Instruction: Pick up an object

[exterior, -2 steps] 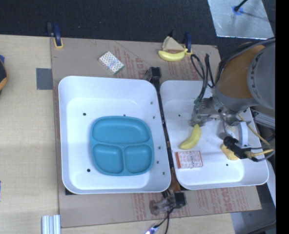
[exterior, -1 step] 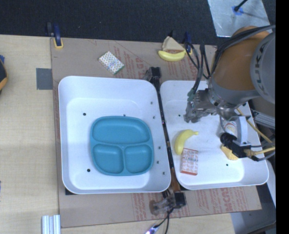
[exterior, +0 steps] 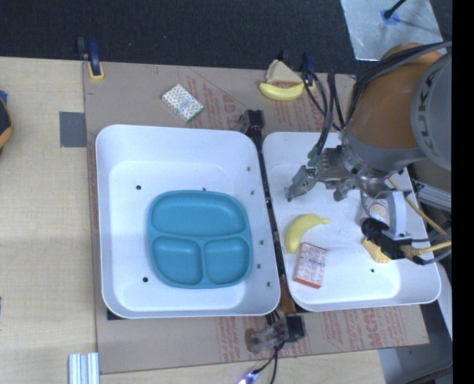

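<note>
Lying on tan bench [exterior: 37,214] — two white bins [exterior: 117,214], dark floor [exterior: 181,10].

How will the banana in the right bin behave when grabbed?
The banana is curved and smooth, so it may pivot or slip between fingers. It looks like a light toy, likely rigid. Lying flat beside the packet, it should slide rather than roll if nudged.

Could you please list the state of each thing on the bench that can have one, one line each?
Gripper: low over the right bin, holding nothing visible.
Banana: lying in the right bin, not gripped.
Packet: lying flat in the right bin, just below the banana.
Blue tray: right way up in the left bin, compartments bare.
Second banana: lying outside the bins.
Small patterned packet: lying outside the bins.
</note>
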Available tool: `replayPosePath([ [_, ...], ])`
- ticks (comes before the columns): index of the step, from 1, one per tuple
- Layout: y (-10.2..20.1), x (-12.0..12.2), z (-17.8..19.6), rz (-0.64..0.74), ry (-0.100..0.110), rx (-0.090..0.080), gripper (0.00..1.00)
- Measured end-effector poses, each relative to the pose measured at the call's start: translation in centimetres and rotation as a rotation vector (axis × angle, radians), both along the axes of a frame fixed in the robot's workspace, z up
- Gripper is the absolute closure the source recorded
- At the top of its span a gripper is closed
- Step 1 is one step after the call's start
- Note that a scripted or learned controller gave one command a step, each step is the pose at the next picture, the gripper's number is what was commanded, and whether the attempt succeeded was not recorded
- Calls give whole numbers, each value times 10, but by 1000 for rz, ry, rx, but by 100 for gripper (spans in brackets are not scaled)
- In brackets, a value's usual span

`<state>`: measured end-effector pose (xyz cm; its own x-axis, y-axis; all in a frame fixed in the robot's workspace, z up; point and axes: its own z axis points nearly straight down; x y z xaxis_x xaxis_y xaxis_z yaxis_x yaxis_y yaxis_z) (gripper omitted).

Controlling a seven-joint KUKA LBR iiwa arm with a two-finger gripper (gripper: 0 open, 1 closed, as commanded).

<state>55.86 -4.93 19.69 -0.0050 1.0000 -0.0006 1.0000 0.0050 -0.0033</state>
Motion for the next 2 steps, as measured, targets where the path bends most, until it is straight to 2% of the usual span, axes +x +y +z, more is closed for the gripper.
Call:
replayPosePath([
  [1, -10, -40, -6, 0, 1, 0, 0],
  [2, -54, 4, -106, -1, 2, 0, 0],
])
